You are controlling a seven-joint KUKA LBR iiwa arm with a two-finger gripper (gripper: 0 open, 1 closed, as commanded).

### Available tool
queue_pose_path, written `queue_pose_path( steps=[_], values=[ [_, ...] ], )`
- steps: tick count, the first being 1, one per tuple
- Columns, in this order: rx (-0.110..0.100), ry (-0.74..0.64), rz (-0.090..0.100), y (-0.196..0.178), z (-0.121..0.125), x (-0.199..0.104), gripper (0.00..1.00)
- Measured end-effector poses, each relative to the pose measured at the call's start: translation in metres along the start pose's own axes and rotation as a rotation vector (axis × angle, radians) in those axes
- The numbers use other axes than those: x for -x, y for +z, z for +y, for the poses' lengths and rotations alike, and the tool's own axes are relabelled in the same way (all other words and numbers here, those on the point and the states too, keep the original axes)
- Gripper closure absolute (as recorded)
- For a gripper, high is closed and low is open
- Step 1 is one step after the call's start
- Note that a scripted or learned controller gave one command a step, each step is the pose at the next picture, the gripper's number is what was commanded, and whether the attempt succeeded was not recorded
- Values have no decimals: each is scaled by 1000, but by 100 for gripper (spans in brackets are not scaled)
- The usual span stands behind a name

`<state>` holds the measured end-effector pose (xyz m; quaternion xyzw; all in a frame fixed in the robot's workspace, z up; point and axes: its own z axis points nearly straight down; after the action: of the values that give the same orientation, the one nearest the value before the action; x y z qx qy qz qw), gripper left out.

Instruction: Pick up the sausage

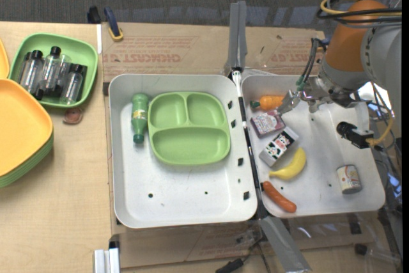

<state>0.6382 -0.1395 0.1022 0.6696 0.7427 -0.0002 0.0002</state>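
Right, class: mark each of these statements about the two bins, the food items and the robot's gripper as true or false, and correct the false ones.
1. The sausage lies near the front edge of the right bin. True.
2. The gripper is holding the sausage. False: it is at the back of the right bin, next to the carrot, well apart from the sausage.
3. The green bottle lies in the left bin beside the green divided plate. True.
4. The banana sits on the divided plate. False: it lies in the right bin, just behind the sausage.
5. The small can is in the left bin. False: it is in the right bin, towards its right side.
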Motion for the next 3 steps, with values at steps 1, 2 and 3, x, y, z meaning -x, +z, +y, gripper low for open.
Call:
queue_pose_path(
  steps=[1, 2, 3],
  values=[
    [12, 61, -5, 3, -30, -28, 0],
    [13, 31, -2, 4, -7, -3, 0],
    [11, 122, -1, 4, -37, -21, 0]
  ],
)
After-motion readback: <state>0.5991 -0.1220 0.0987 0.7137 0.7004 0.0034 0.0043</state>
